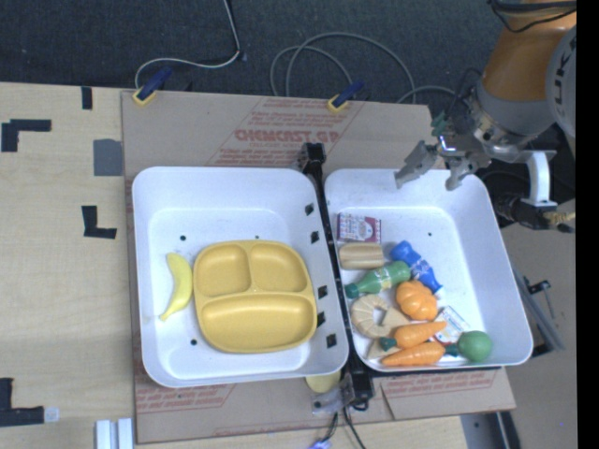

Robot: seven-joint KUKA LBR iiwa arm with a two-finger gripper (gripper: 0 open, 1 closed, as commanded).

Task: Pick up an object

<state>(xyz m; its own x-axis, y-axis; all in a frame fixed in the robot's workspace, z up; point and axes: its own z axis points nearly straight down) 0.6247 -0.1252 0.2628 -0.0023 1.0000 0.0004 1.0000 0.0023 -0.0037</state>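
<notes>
- The gripper (434,169) hangs over the top edge of the right bin (491,227). Its 2 fingers (412,168) are spread apart, and nothing is between them.
- The arm (524,59) is grey with an orange band, and it comes in from the top right corner.
- The 2 white bins sit side by side on a brown cardboard sheet (281,129) with red print on it. The sheet lies on a pale wood bench (56,251) that has dark tape marks.
- Behind the bench the floor is dark, with thin cables (328,54) looping on it.
- The left bin (150,204) holds a yellow tray (255,295) with 3 parts. A yellow banana (177,283) lies just beside the tray on its left.
- The toy food is all in the right bin, piled in its lower half, well away from the gripper.
- In the pile are a small red and white box (357,227), a tan roll (361,254), a green bottle (380,279) and a blue thing (415,263).
- Lower down are an orange (416,299), a round tan slice (372,315), 2 carrots (416,342) and a green ball (474,345) in the bottom right corner.
</notes>
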